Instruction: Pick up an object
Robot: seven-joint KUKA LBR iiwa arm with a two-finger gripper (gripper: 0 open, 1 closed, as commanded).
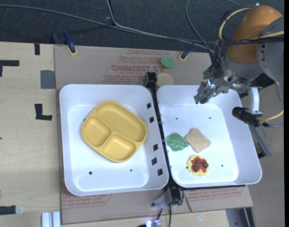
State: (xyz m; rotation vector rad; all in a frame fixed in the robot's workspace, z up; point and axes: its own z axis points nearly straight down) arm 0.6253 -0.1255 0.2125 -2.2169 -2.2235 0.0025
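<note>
The gripper (201, 97) hangs above the right bin's (229, 174) far edge; whether it is open cannot be told. The tan cracker (198, 139), mid-bin beside a green leaf (176, 142), looks light, stiff, best pinched across its edges.

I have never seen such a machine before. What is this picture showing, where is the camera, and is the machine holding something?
One camera looks down at a slant on a bench. The grey robot arm with an orange band reaches in from the right; its gripper hovers over the right bin's far side, with nothing visible between its fingers. That bin holds a green leaf, a tan cracker and a small pizza-like toy. The left bin holds a yellow divided tray.
</note>
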